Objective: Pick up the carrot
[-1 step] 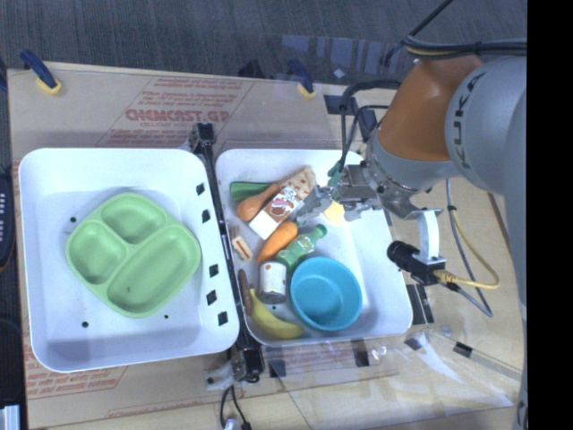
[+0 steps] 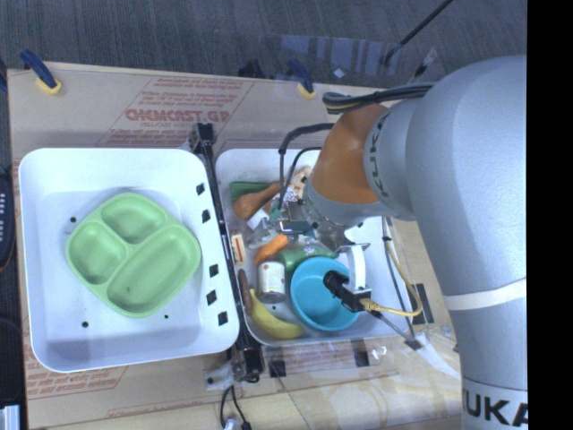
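The green divided plate [image 2: 134, 253] lies in the left bin [image 2: 40, 330]. Right of centre, the carrot [image 2: 271, 245] lies beside the blue bowl [image 2: 322, 296]. My gripper [image 2: 291, 215] hovers close above it, approaching; next, descend onto it.

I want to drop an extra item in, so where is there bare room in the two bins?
The left white bin has bare floor all around the green three-compartment plate, widest along its near edge. The right white bin is crowded: orange carrot, yellow banana, blue bowl and the grey arm above them.
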You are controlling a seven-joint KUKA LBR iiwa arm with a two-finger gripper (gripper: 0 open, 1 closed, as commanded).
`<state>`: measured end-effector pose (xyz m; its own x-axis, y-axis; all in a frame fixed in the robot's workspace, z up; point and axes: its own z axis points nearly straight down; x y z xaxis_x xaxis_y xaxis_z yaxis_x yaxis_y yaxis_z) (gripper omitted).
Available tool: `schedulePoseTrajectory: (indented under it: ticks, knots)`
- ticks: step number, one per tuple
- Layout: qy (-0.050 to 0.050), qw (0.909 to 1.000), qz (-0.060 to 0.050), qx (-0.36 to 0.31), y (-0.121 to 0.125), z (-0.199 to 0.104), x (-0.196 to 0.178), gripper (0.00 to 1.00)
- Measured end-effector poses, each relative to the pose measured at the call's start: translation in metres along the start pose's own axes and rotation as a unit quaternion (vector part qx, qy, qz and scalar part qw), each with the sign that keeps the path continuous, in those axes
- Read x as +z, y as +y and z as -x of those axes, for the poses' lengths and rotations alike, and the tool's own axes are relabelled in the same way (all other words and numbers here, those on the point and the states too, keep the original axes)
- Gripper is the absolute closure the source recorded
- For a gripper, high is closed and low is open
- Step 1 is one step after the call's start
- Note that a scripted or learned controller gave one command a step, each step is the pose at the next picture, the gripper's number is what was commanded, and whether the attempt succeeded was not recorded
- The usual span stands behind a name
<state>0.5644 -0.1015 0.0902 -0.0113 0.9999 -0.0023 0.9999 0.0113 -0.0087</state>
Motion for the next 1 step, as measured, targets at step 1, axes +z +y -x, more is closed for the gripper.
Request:
schedulePoseTrajectory:
  ticks: [1]
  knots:
    - [-0.001,1.0000,-0.005,-0.003,-0.0015,0.0013,-0.0095,1.00]
